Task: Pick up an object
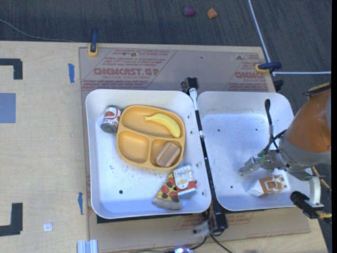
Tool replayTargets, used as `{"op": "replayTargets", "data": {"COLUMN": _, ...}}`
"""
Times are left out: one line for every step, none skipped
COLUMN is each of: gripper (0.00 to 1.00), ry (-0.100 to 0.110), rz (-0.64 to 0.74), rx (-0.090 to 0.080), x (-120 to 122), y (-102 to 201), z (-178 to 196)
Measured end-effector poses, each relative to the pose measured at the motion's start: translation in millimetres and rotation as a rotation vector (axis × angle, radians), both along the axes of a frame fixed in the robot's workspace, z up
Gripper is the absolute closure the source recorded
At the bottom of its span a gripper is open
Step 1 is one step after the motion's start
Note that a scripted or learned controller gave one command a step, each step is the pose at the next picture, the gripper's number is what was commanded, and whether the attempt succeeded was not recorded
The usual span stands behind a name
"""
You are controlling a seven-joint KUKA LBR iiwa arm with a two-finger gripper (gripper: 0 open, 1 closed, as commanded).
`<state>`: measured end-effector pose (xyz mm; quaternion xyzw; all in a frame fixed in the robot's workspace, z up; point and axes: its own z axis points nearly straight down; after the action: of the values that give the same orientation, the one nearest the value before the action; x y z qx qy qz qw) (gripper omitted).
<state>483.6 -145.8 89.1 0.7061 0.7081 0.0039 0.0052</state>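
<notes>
A: The small white-and-orange carton (271, 185) is lying near the right bin's (231, 141) front edge.
B: The gripper (253, 165) is hovering just beside it (fingers spread, holding nothing), open floor stretching leftward.

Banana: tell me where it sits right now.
The banana lies in the top compartment of the yellow divided plate in the left bin, with the crushed can just off the plate's left edge.
</notes>
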Motion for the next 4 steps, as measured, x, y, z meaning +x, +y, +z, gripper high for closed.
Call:
{"op": "replayTargets", "data": {"gripper": 1.0, "ry": -0.009, "rz": -0.007, "rx": -0.015, "x": 0.4, "y": -5.3, "z": 10.9}}
{"op": "replayTargets", "data": {"gripper": 0.0, "ry": -0.008, "rz": -0.007, "rx": -0.014, "x": 0.3, "y": -5.2, "z": 10.8}}
{"op": "replayTargets", "data": {"gripper": 0.0, "ry": 0.001, "rz": -0.007, "rx": -0.009, "x": -2.0, "y": 29.1, "z": -0.6}}
{"op": "replayTargets", "data": {"gripper": 1.0, "ry": -0.01, "rz": -0.01, "rx": -0.018, "x": 0.3, "y": 26.0, "z": 11.2}}
